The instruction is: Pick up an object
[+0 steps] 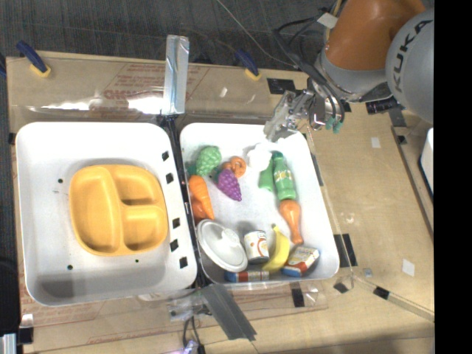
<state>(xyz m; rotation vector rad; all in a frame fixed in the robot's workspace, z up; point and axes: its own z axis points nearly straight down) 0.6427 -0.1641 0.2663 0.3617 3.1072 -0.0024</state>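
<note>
Claw [284, 120] above right bin's [321, 198] far rim, finger state unclear, green bottle [282, 175] lying nearby, orange-capped.

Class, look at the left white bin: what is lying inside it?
Inside the left bin lies a yellow divided tray, flat on the floor. Whatever might be beneath the tray is covered and cannot be seen.

Both white bins [44, 146] are looking like smooth plastic with a bit of sheen. The yellow divided tray [118, 206] is reading as matt plastic. The toy food is looking like glossy plastic, the banana [279, 251] especially. My claw [284, 122] is showing bare shiny metal. The bench [376, 220] is looking like matt wood or board.
</note>
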